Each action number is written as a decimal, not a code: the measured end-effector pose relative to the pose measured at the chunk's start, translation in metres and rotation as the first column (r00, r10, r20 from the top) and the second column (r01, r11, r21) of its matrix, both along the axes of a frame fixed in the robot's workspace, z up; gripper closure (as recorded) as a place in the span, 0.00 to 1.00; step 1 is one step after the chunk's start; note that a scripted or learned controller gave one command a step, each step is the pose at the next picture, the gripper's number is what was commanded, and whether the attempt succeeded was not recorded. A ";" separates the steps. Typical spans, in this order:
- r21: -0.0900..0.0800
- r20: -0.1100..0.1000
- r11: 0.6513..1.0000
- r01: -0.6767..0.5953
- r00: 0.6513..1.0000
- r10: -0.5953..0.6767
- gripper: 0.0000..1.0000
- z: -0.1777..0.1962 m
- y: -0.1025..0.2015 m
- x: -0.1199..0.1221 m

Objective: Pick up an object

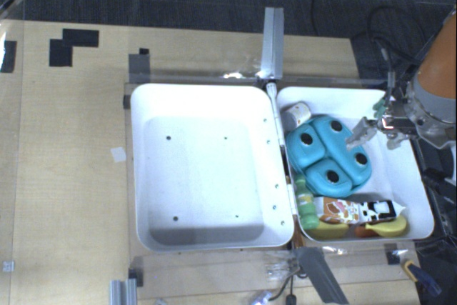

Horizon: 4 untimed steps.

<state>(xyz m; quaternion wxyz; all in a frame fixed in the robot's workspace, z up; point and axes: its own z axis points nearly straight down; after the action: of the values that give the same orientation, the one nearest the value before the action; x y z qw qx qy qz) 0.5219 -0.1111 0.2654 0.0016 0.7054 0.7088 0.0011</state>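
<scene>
Two bins [207, 100]; one blue toy [325, 153] (four holes); pincer [375, 132] spread, holding nothing.

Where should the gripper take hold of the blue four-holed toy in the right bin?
Probably the blue toy's right lobe, from above: that rim faces the gripper, with bare floor of the right bin beside it. Its left edge crowds the bin wall, and packets press against its near edge.

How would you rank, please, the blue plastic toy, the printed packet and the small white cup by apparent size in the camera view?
1. Blue plastic toy with round holes
2. Printed packet
3. Small white cup
</scene>
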 end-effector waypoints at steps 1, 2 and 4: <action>-0.001 -0.001 0.981 -0.194 0.981 0.194 0.00 -0.075 -0.038 0.049; -0.011 0.015 0.957 -0.291 0.957 0.291 0.00 -0.160 -0.051 0.059; -0.024 -0.003 0.988 -0.154 0.988 0.154 1.00 -0.153 -0.033 0.076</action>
<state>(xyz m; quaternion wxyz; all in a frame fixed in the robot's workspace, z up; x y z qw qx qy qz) 0.5977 -0.1441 0.1123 0.0096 0.6485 0.7611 -0.0075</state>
